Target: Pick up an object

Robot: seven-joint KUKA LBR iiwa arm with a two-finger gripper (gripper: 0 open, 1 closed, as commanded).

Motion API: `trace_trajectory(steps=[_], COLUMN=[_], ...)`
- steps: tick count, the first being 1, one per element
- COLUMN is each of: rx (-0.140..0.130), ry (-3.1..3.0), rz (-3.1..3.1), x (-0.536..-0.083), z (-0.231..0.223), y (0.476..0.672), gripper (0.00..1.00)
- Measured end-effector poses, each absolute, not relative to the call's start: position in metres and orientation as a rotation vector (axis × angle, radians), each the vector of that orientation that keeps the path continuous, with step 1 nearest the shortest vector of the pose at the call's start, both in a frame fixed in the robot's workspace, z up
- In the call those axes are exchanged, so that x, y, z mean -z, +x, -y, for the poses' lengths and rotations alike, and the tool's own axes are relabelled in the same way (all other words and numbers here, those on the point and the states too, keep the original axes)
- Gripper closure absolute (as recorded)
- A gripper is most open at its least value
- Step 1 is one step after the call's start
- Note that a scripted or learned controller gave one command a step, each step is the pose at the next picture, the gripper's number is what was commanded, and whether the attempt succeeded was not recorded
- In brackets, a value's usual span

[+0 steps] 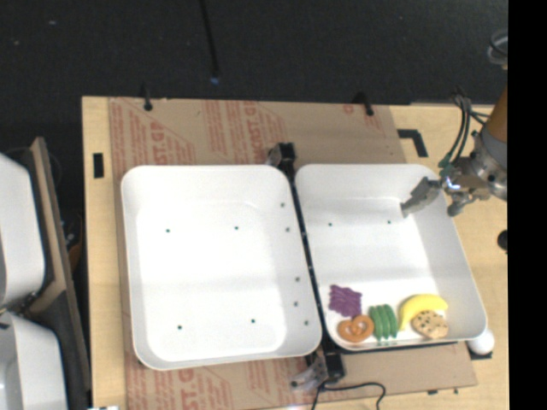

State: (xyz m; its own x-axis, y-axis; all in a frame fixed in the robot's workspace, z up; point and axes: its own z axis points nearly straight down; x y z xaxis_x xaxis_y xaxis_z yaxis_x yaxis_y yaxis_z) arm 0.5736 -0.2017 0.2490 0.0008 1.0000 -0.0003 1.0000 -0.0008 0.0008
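Here, two white bins (214, 178), five toys (389, 317) clustered in the right bin's near corner, gripper (420, 196) above its far edge.

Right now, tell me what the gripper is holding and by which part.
Nothing. The gripper hangs over the right bin's far end with nothing between its fingers; the toy food lies at the bin's near end.

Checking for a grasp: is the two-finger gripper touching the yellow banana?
Apart. The camera view shows bare white bin floor between the gripper and the yellow banana.
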Motion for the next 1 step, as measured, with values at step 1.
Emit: trace_trajectory(steps=[1], rx=[0.009], ry=[2.233], rz=[-2.224], x=[-0.1166], z=[0.2212], y=[0.5256], gripper=[0.0])
